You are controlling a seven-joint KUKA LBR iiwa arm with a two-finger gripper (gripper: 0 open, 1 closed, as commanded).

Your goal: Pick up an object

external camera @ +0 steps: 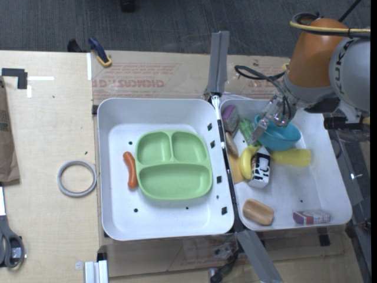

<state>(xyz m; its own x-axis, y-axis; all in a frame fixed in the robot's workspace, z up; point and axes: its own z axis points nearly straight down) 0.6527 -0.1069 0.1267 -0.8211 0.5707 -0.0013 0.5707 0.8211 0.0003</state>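
Two shallow white bins [112,158] sit on the bench; over the right bin's blue plastic bowl [281,135] hangs the gripper [270,122], finger state impossible to tell.

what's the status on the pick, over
Claw low over the round blue bowl in right white bin. Nothing seen held. Yellow banana and black-and-white carton crowd close beside.
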